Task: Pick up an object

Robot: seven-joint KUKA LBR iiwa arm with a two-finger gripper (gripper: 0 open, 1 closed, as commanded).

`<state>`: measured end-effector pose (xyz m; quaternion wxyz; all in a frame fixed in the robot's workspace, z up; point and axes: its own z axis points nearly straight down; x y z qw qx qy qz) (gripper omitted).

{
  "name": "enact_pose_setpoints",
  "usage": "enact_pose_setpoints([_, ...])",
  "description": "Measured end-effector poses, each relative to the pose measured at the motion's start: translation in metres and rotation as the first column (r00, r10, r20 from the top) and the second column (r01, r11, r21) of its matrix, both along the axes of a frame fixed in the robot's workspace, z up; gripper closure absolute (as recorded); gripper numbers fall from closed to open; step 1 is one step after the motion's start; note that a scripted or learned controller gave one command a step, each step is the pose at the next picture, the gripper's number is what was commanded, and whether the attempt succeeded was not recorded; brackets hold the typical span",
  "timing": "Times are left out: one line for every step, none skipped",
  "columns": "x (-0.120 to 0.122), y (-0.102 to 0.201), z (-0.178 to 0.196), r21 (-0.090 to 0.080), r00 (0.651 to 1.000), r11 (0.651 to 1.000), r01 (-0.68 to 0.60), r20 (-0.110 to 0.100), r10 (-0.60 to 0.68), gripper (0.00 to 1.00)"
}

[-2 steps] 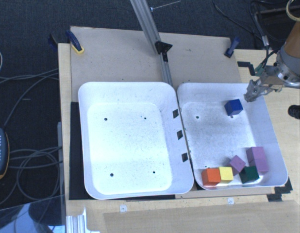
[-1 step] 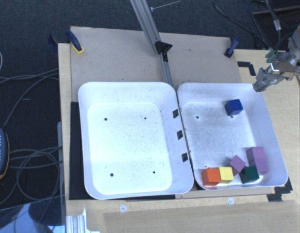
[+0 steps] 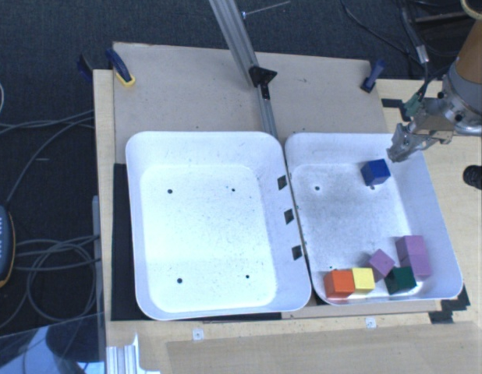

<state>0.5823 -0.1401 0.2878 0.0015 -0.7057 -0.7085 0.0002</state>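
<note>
Blue block (image 3: 375, 171) (near hand (image 3: 400, 148)).

Two white bins sit side by side: the left bin (image 3: 202, 224) and the right bin (image 3: 334, 209). In the right bin lie six blocks (all but one clustered at its near edge): one blue (image 3: 375, 171), one orange (image 3: 340, 282), one yellow (image 3: 363, 279), one green (image 3: 399, 280), two purple (image 3: 381, 261) (image 3: 415, 254).

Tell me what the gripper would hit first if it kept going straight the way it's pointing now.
Probably the blue block. The gripper points down and to the view's left, over the right bin, and the block lies just beyond its tip. Depth is unclear from this one view, so it might pass beside the block and meet the bin floor.
</note>
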Motion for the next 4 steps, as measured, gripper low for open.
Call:
enact_pose_setpoints([-0.012,0.056,-0.016,0.002,1.0,1.0,-0.002,-0.001,0.002,1.0])
enact_pose_setpoints([-0.023,0.107,-0.015,0.001,1.0,1.0,-0.002,0.0,0.002,1.0])
enact_pose_setpoints([-0.051,0.148,-0.026,0.001,1.0,1.0,-0.001,-0.002,0.001,1.0])
enact_pose_setpoints([-0.078,0.202,-0.04,0.001,1.0,1.0,-0.002,-0.003,0.002,1.0])
